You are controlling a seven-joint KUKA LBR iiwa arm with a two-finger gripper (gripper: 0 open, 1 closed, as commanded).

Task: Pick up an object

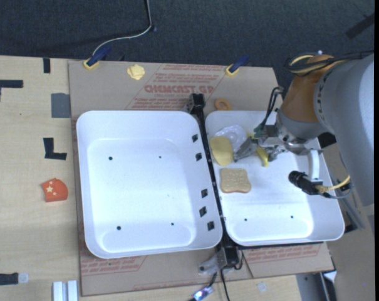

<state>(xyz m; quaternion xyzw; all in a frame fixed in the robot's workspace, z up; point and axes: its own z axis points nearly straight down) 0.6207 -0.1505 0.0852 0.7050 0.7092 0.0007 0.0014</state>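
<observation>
Tan, toast-like slice, lying flat

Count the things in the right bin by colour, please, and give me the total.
Yellow: 2, a block and a small piece
Tan: 1, toast
Clear: 1, wrapper
Total: 4

white bins; tan toast slice, pale yellow piece, perhaps a yellow banana.
</observation>
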